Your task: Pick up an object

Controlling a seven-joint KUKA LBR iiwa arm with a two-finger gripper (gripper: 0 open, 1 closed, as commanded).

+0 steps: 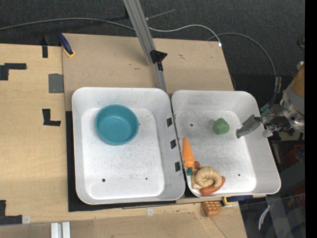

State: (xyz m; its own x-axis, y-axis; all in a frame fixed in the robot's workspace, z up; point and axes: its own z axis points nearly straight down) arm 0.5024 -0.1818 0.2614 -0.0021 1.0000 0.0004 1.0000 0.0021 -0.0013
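Observation:
The right bin holds a small green round object near its middle. An orange carrot lies along the bin's left wall. A beige coiled pastry and a red sausage sit in the front left corner. My gripper hangs at the bin's right side, just right of the green object and apart from it, with nothing seen in it. The left bin contains a blue bowl.
A grey metal pole slants in from the top and ends at the divide between the bins. Cables run over the dark floor behind. A small orange block lies on the bench in front of the right bin.

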